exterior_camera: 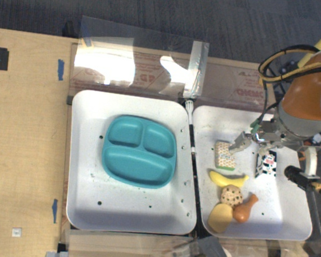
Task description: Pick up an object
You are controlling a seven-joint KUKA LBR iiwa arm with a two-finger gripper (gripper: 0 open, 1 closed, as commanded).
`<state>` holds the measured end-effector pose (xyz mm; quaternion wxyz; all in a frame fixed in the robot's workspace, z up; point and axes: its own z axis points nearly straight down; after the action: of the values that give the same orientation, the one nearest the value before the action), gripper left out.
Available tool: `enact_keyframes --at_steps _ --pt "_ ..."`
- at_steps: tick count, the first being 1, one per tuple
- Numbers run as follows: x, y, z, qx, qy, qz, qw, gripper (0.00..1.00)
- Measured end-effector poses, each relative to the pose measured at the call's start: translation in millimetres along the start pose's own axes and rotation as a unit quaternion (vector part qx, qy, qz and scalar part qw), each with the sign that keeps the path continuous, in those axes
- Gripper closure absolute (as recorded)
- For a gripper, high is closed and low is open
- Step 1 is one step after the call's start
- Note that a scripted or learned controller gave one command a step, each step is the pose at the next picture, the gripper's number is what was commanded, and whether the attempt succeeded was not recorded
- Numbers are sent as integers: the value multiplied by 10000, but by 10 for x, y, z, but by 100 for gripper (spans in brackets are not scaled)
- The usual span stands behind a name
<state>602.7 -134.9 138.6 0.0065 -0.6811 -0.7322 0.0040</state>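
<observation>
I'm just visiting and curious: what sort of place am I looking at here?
Probably a robotics lab test bench. A grey arm with an orange band reaches over two shallow white plastic bins, one holding a teal divided plate, the other toy food such as a yellow plastic banana.

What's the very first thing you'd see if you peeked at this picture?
Probably the big teal divided plate, lying alone in the left white bin. Next, the grey and orange robot arm reaching in from the right, its claw low over the right bin. Below the claw sits a little pile of toy food, with a yellow banana and a speckled cookie.
</observation>
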Motion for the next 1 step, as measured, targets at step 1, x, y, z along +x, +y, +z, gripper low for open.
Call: enact_keyframes --at_steps 1 --pt "418 -267 525 -100 -31 -44 9999 0"
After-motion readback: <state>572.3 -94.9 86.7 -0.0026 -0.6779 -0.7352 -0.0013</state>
